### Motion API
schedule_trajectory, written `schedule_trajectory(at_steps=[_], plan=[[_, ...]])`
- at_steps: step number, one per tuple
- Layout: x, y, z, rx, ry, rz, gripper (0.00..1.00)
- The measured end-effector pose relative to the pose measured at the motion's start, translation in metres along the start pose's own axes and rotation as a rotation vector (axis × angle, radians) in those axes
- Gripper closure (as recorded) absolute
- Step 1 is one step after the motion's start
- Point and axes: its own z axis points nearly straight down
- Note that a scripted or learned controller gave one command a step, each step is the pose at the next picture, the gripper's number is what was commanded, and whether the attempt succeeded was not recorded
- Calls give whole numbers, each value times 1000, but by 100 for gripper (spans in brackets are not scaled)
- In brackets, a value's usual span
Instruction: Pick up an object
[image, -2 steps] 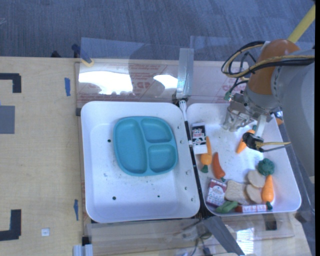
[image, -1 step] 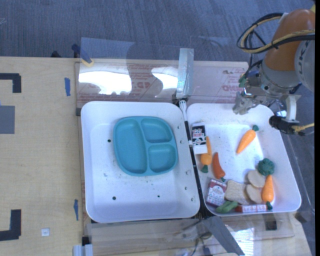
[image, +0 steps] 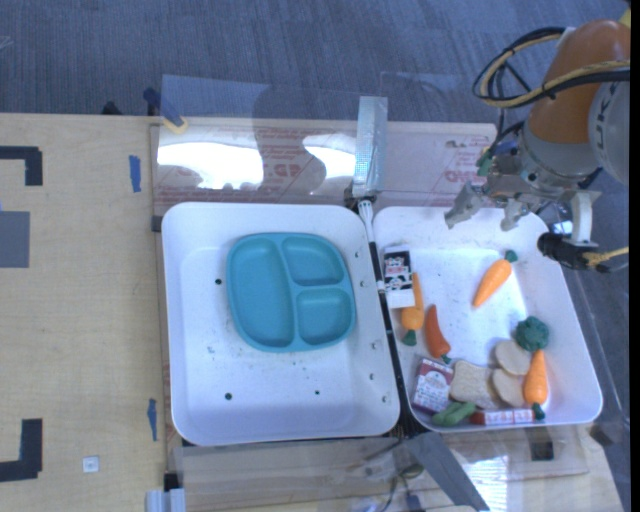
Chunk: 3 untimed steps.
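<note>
The gripper (image: 488, 210) hangs with its fingers spread and bare over the far rim of the right bin (image: 578, 330). A carrot (image: 491, 281) lies just below it; wooden bench (image: 75, 330) lies left.

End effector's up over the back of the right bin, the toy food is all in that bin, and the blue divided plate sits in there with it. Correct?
Not quite. The camera view shows the blue divided plate in the left bin, not the right one. The rest holds: the end effector is over the back of the right bin, and the toy food, such as the carrot, lies in that bin.
</note>
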Motion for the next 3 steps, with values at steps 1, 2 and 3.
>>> schedule_trajectory(at_steps=[1,2,3], plan=[[-69,-28,91,8,8,-23,0],[-70,-25,77,-1,3,-24,100],[-20,3,-40,-10,1,24,100]])
